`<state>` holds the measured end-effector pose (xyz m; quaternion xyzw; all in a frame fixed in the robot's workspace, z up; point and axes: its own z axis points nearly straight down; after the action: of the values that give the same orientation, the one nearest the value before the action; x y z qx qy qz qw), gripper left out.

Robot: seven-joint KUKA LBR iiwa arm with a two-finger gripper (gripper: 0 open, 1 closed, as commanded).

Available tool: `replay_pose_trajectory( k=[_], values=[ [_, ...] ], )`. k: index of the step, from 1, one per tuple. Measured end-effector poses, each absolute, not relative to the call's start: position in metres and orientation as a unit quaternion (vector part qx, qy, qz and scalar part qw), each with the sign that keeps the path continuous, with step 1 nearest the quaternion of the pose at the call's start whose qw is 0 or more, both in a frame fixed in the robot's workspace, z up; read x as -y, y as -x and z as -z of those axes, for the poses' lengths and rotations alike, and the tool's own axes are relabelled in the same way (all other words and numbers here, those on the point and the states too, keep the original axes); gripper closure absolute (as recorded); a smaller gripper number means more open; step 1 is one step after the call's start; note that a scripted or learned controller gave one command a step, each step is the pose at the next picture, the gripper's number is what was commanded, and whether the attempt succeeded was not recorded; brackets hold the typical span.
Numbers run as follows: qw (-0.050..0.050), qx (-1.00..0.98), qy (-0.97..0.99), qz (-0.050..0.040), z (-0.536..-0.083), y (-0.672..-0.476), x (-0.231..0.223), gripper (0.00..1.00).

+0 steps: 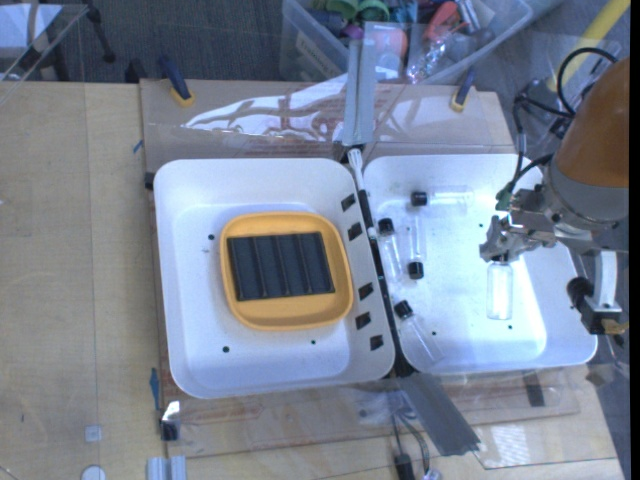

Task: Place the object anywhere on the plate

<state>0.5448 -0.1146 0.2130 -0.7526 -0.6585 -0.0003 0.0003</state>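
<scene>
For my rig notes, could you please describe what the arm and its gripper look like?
The arm is rounded and grey with a broad orange band above the wrist. Black cables loop beside it. The gripper is a small grey metal assembly at the wrist's end.

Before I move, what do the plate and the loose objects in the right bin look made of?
The plate: probably plastic, matte yellow-orange rim, with a dark ribbed centre. The clear tubes in the right bin: transparent plastic or glass, since the white floor shows through; several carry black caps. The bin looks like smooth white plastic.

Arm [600,138] reaching from right, claw [500,251] lowered.
</scene>
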Motion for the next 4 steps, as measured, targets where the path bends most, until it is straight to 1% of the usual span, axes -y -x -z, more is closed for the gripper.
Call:
replay_pose_trajectory(
  k=[1, 2, 3, 4],
  values=[
    [0.001, 0.750, 0.661, -0.0005, -0.209, -0.558, 0.043, 1.00],
    [-0.001, 0.796, 0.606, 0.0006, -0.184, -0.636, -0.005, 1.00],
    [0.001, 0.791, 0.612, -0.0006, -0.184, -0.580, -0.057, 1.00],
    [0.002, 0.817, 0.576, -0.0011, -0.168, -0.525, -0.100, 1.00]
  ],
)
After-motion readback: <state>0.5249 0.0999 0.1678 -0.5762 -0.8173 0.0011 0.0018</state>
